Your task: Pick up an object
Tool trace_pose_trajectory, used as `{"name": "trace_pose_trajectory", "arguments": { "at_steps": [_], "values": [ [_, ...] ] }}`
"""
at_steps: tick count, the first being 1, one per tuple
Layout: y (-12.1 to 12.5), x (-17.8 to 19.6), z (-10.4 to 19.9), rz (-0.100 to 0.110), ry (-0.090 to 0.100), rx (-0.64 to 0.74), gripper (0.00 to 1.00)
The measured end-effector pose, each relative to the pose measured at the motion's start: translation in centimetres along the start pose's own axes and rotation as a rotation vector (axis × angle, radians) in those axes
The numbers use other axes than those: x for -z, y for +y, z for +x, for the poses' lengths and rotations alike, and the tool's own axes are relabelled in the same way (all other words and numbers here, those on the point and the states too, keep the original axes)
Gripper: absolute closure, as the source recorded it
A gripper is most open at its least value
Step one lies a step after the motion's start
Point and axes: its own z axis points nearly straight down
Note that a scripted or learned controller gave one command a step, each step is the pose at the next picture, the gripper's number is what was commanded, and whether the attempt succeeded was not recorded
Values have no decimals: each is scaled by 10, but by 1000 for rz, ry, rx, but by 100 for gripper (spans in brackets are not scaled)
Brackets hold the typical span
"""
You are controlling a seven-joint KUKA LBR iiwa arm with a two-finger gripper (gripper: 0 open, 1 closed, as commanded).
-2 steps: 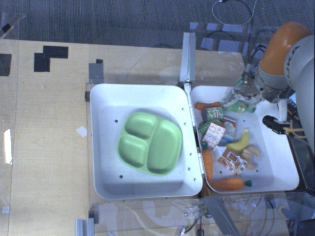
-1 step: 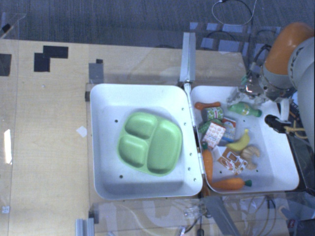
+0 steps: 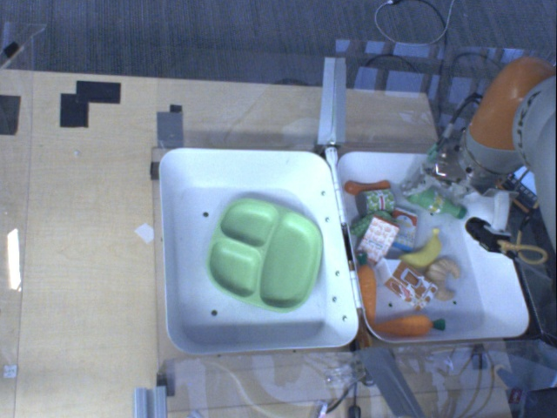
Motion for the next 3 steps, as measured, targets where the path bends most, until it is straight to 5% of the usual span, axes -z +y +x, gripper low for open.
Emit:
{"name": "trace_pose_trajectory", "arguments": {
  "at_steps": [1, 2, 3],
  "values": [
    [-46, -8, 14, 22, 2, -78, 0],
    [-10, -9, 38, 20, 6, 292, 0],
    [-7, 2, 40, 15, 9, 293, 100]
  ]
}}
